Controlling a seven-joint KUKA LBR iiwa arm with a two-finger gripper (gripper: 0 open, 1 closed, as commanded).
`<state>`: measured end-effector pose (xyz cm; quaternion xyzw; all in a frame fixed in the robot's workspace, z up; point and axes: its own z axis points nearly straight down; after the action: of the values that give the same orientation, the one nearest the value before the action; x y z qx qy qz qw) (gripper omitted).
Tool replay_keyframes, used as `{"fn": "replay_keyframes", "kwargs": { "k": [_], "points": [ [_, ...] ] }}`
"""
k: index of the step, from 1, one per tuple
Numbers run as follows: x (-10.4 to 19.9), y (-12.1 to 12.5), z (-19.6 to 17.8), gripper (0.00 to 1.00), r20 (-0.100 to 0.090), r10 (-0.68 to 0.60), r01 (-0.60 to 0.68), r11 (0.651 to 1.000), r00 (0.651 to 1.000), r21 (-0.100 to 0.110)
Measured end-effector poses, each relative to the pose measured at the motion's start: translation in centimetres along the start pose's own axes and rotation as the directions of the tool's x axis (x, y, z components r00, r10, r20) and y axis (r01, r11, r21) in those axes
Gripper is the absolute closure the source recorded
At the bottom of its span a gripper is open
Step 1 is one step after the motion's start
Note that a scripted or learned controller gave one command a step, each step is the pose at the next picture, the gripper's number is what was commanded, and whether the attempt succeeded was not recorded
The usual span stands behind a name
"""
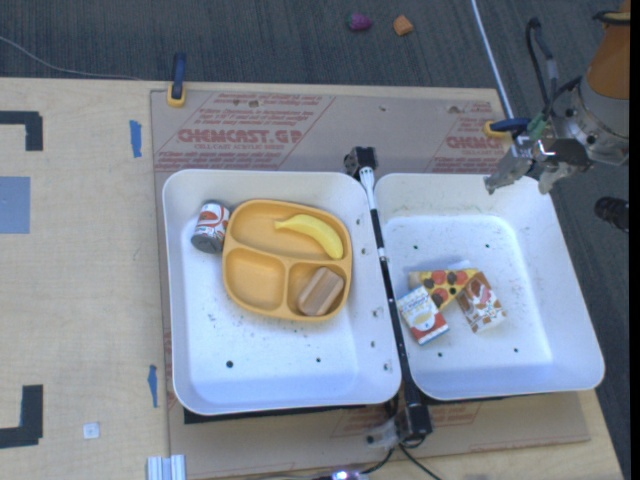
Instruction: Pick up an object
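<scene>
the two-finger metal gripper (522,176) hangs over the far right corner of the right shallow white bin (560,268), its fingers spread apart with nothing between them. in that bin, near its middle, a small white carton with red fruit print (422,313) lies just beside a flat pizza-slice toy (445,281) and a second small printed carton (482,304). in the left shallow white bin (200,358) a yellow three-compartment plastic plate (285,260) carries a yellow banana (311,232) and a tan bread-like piece (320,291); a small red and white can (209,227) rests against its left rim.
</scene>
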<state>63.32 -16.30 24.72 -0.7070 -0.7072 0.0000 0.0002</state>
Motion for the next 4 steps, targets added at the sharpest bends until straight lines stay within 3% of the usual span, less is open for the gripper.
{"fn": "replay_keyframes", "kwargs": {
  "k": [1,2,3,4],
  "points": [
    [-2.0,-1.3,15.1,0.0,0.002,0.0,0.0,1.0,1.0,-0.005],
    [4.8,-7.5,15.8,0.0,0.002,0.0,0.0,1.0,1.0,-0.009],
    [5.7,-12.6,15.8,0.0,0.005,0.001,-0.001,1.0,1.0,-0.015],
    [5.3,-12.4,14.7,1.0,0.013,0.004,-0.004,1.0,1.0,-0.022]
  ]
}}
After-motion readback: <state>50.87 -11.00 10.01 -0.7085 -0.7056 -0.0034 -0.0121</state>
